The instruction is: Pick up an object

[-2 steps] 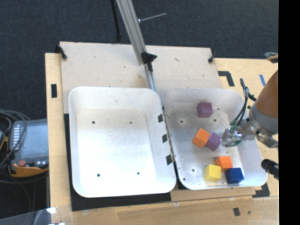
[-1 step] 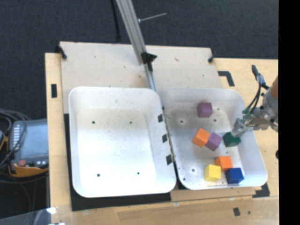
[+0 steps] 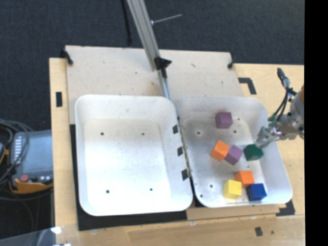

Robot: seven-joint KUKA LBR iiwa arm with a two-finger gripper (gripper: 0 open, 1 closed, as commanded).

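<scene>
Camera view gives us the gripper (image 3: 262, 139) low over the right bin (image 3: 277, 188), its tip just beside the green block (image 3: 252, 152), perhaps touching its upper edge. We judge the step to be the approach: the arm has reached in over the bin's right wall and is lining up on a block, with nothing lifted yet. How far the pincer stands open we cannot tell, since its tip is small and blurred against the white bin; we see no block inside it.

The green block lies on the bin floor, right of a purple block (image 3: 233, 154) that touches an orange block (image 3: 220, 150). Another purple block (image 3: 223, 119) sits apart towards the far wall, and near the front wall an orange block (image 3: 245, 177), a yellow block (image 3: 232, 188) and a blue block (image 3: 256, 191) cluster together.

Next, we think, the tip must centre over the green block, descend astride it and close squarely before lifting.
</scene>
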